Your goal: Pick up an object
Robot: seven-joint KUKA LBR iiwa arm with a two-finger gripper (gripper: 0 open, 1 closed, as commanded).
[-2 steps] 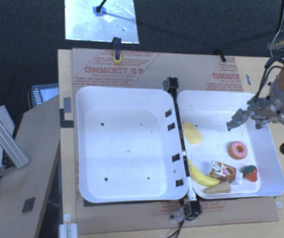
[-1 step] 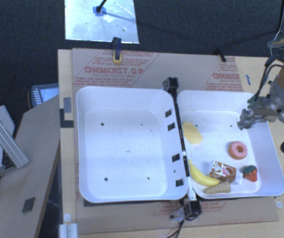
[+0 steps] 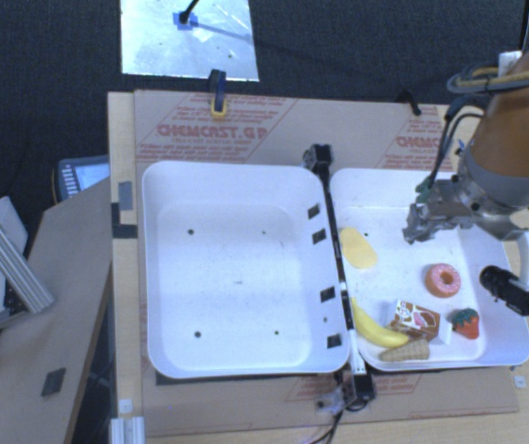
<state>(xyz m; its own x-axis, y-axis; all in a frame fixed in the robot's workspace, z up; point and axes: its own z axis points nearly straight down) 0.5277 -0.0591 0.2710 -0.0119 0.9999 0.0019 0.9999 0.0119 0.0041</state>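
Observation:
The right bin (image 3: 375,188) holds several toy foods: a pale yellow oval piece (image 3: 358,248), a pink-iced donut (image 3: 443,280), a banana (image 3: 376,328), a small brown and white carton (image 3: 416,319), a strawberry (image 3: 467,323) and a waffle cone (image 3: 405,351). My gripper (image 3: 417,226) hangs over the upper middle of the right bin, up and left of the donut and to the right of the yellow oval piece. Nothing shows between its tips.
The left bin (image 3: 232,266) lies beside the right one, joined by a black clipped divider (image 3: 329,248). Both sit on a cardboard sheet (image 3: 246,123). A black fitting (image 3: 510,289) of the arm overhangs the right bin's right rim.

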